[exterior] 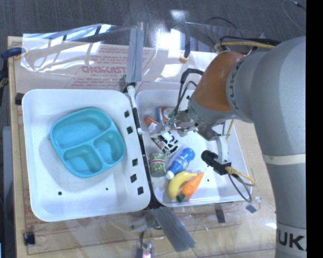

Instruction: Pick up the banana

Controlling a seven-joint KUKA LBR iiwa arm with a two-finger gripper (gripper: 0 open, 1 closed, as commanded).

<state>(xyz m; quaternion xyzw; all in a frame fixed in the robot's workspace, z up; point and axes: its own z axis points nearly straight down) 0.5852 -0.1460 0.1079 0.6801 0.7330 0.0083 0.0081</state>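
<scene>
- Yellow banana (177, 184): lies at the near end of the right bin (226, 195), touching an orange carrot (192, 185).
- Blue-capped bottle (181, 161): just beyond the banana; small green-labelled can (158, 164) beside it.
- Gripper (169, 127): over the bin's far clutter, apart from the banana; jaw state cannot be told.
- Left bin (37, 160): holds a turquoise divided plate (87, 141).

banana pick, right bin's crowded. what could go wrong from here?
1. The banana lies against the carrot, with the blue bottle just above it; a grasp may catch a neighbour instead.
2. The hand sits over the clutter higher in the right bin, not over the banana, so closing here would likely miss.
3. The banana is near the bin's front wall, leaving little approach room.
</scene>
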